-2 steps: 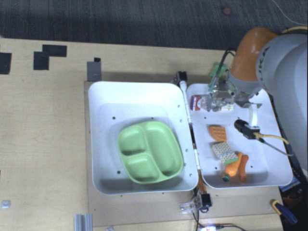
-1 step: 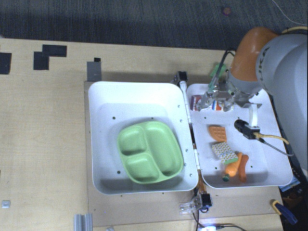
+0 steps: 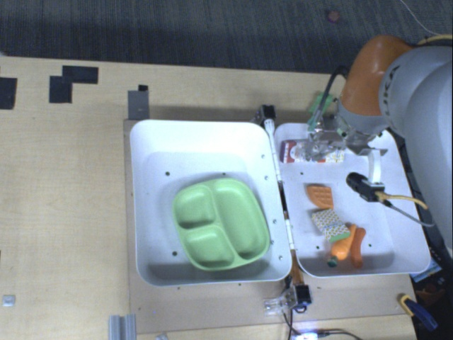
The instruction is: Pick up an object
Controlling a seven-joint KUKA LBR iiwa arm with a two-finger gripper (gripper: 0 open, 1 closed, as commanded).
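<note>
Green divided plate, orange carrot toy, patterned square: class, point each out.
Green divided plate (image 3: 221,222), camera view, centre ridge.
Orange carrot toy (image 3: 344,248), camera view, body.
Patterned square (image 3: 329,222), camera view, middle.

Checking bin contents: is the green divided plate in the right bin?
No, the green divided plate lies in the left bin, while the right bin holds the small orange items.

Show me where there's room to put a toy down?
Left bin: bare floor all around the green tray, widest by its upper wall. Right bin: crowded, with the gripper on top and toys in the middle.
</note>
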